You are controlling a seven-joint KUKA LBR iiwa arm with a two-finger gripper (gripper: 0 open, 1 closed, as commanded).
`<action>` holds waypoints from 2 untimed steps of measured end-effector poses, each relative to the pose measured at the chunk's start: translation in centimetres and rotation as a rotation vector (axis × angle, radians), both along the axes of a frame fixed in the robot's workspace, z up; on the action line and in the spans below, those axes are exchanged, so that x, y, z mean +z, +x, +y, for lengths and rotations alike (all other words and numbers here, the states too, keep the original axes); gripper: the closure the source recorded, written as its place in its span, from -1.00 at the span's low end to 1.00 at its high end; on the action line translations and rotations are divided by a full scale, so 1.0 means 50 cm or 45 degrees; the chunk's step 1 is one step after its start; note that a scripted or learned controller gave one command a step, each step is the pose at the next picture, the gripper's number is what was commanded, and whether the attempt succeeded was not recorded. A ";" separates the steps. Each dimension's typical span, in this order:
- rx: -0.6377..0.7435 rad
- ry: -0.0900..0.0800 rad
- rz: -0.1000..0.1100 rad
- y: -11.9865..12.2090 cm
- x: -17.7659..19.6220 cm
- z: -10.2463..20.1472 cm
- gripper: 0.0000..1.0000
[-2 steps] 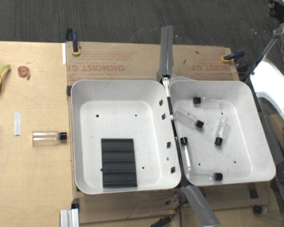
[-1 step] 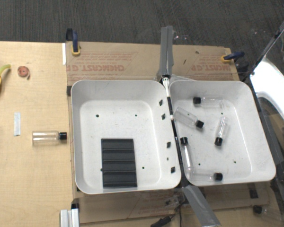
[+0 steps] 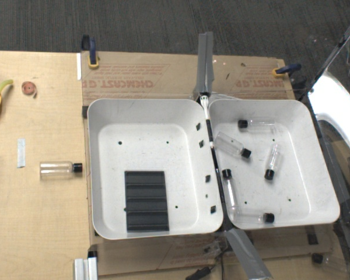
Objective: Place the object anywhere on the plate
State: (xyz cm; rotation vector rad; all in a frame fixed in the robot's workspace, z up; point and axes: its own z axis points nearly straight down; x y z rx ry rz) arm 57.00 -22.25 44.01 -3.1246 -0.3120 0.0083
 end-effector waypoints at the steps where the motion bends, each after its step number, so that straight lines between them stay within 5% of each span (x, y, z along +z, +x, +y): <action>1: 0.007 -0.002 -0.001 0.121 -0.001 0.001 -1.00; 2: 0.002 -0.001 -0.004 0.165 0.000 0.081 -1.00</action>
